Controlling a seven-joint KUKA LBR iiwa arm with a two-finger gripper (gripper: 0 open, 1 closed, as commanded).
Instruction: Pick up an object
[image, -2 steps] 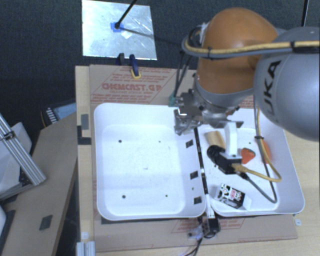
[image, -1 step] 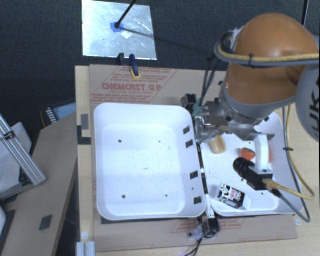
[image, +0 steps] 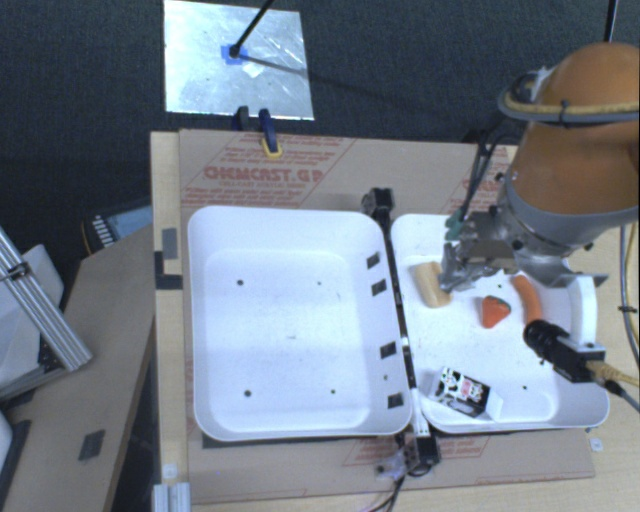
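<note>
Two shallow white bins sit side by side on the counter (image: 300, 160), the left bin (image: 290, 320) beside the right bin (image: 520, 400), which carries all the loose objects. The arm (image: 580, 150), grey with an orange band, reaches in from the right, and its claw (image: 458, 275) hangs low over the upper left part of the right bin. Whether the claw is released or clenched cannot be told from this angle. Just beside the claw, on its left, lies a tan block (image: 432, 285) near the bin's inner wall. An orange-red strawberry-like piece (image: 494, 312) rests a little to the claw's right, with an orange carrot-shaped piece (image: 527, 295) near it, partly under the arm. A small black-and-white box (image: 466, 392) lies toward the bin's near edge, well apart from the claw.
</note>
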